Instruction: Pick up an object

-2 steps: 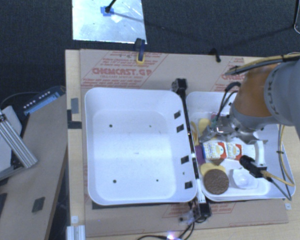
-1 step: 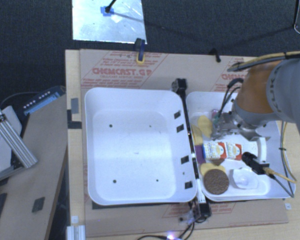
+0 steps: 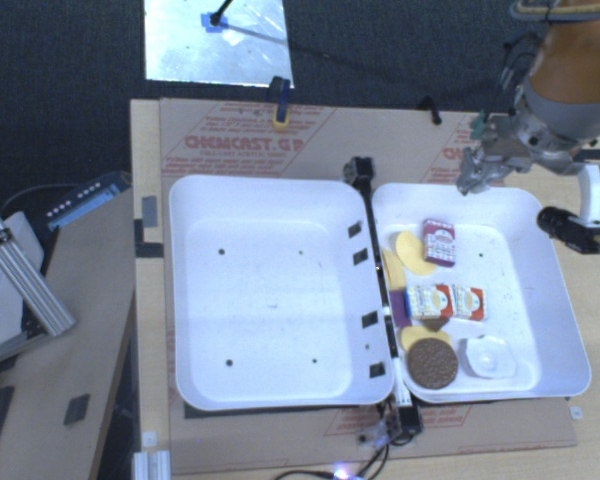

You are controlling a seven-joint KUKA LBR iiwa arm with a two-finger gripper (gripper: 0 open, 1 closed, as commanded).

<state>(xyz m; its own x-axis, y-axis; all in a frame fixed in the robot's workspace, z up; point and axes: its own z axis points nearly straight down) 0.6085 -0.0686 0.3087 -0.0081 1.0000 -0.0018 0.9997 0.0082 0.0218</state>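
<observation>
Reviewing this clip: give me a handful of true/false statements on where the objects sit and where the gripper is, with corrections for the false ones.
1. All the objects lie in the right bin. True.
2. The gripper is down among the objects, closed on one. False: it sits above the right bin's far rim, with nothing seen between its fingers.
3. The brown round cookie lies at the near end of the right bin. True.
4. The dark red packet lies in the left bin. False: it lies in the right bin, toward its far side.
5. The white cup sits beside the brown round cookie. True.
</observation>
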